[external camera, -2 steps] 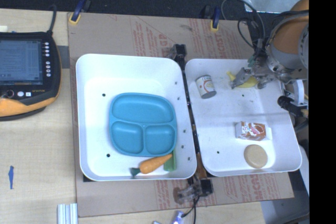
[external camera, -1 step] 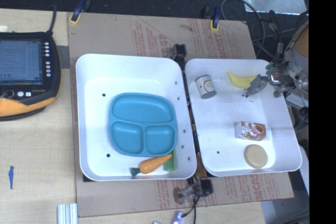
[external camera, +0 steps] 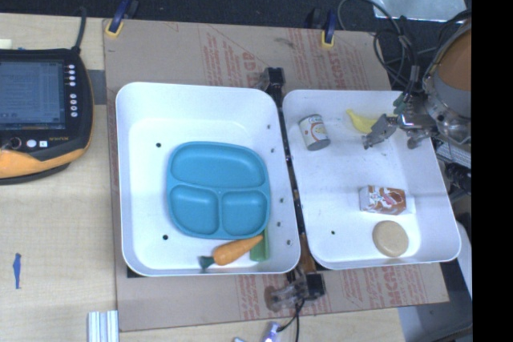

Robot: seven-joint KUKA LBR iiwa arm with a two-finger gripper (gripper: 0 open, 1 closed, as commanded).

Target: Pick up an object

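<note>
Plainly, the main risk was a miss: the jaws (external camera: pixel 394 132) hung spread and released, with nothing between them, over the far right part of the right bin (external camera: pixel 337 248), and no object sat squarely under them. A yellow piece (external camera: pixel 360 121) lay just beside the left fingertip, so a straight descent would likely have caught only its edge, nudged it aside, or closed on bare bin floor. Being small and flat-looking, it could also have slipped out of a partial pinch.

Other candidates were farther off. A small can (external camera: pixel 314 131) lay on its side well to the left of the jaws, and being round it might have rolled away if touched off-centre. A brown-and-white packet (external camera: pixel 383 199) lay nearer the camera than the jaws, and a tan round disc (external camera: pixel 391 238) beyond that, close to the bin's near wall, where a finger could have struck the rim.

As for pose, the arm (external camera: pixel 450 72) reached in over the bin's right edge, its wrist above the far right corner, with both dark fingers angled down and to the left. Whether the tips touched the floor could not be told.

The left bin (external camera: pixel 136 172) held a blue divided plate (external camera: pixel 217 188) and a toy carrot (external camera: pixel 236 251), well apart from the jaws.
</note>
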